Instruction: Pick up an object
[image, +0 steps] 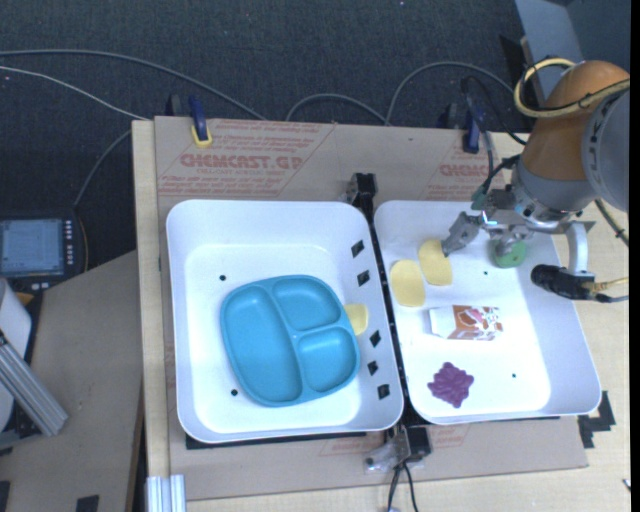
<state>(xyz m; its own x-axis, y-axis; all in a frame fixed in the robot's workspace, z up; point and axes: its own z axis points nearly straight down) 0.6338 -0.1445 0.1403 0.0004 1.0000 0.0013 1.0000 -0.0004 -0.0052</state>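
My gripper (487, 240) hovers over the back of the right bin (560, 350), its fingers spread open and nothing between them. A small green round object (510, 253) lies right by its right finger. Its left finger (459, 233) is just right of a pale yellow piece (435, 262). A second yellow, rounded piece (407, 283) lies to the left of that. Nearer the front are a white snack packet with a red picture (466, 322) and a purple grape cluster (451, 383).
The left bin (200, 240) holds a blue divided plate (288, 338) with a small yellow object (357, 318) at its right edge. Black clips run along the wall between the bins (375, 300). Bare floor shows at the right bin's front right.
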